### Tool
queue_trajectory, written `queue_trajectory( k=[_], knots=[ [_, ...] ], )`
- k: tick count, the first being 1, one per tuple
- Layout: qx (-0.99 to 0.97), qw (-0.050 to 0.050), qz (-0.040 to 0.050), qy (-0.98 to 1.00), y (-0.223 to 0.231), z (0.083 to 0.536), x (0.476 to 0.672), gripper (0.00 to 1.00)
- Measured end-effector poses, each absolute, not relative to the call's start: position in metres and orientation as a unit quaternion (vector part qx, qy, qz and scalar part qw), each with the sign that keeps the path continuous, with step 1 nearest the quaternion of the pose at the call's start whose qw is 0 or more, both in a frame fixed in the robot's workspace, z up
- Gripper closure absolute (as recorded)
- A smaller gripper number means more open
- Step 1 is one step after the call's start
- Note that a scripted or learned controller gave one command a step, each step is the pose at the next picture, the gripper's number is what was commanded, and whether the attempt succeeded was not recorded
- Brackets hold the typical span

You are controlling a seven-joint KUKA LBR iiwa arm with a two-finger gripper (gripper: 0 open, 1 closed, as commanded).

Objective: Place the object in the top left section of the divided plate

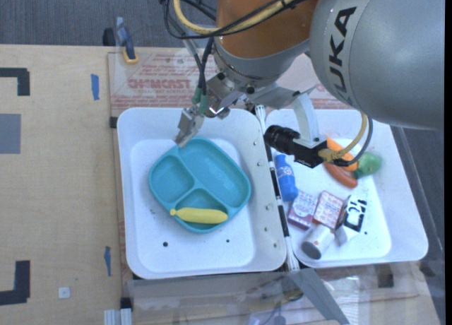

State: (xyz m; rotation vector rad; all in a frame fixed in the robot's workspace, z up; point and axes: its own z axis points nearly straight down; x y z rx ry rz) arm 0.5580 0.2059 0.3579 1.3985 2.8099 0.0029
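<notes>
Camera view: two-finger gripper (189,127) sits at the far rim of the teal three-section plastic plate (200,183), which lies in the left shallow white bin (141,246). Whether it's released, clenched or grasping something — cannot tell from this angle.

Yellow toy banana (201,215) lies in the plate's near section, along the near rim. Judging by the task, that's likely the object, and if so it's in the wrong compartment; top left section looks bare.

Risks:
- Gripper is right at the plate edge. Coming down there could catch the rim and tip or slide the plate.
- Banana hugs the rim and the divider ridge, so a grasp could pinch plate wall instead, or roll the banana out.
- Plate sits loose in the bin; any shove shifts the target section.

Room: open bin floor left of and in front of the plate. Tight on the right, where the plate nears the wall between bins. Right white bin (409,239) is cluttered: blue bottle (285,177), small pink cartons (316,209), orange toy carrot (339,164). Keep clear of it.
</notes>
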Motion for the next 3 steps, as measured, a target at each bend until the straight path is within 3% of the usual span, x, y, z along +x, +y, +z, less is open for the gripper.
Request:
queue_trajectory(
  k=[1,2,3],
  knots=[
    [0.446,0.001,0.0007,0.895,0.206,0.358,0.558,0.0],
    [0.444,0.004,0.0023,0.896,0.208,0.369,0.559,1.0],
    [0.46,0.0,-0.0001,0.888,0.205,0.231,0.6,1.0]
  ],
)
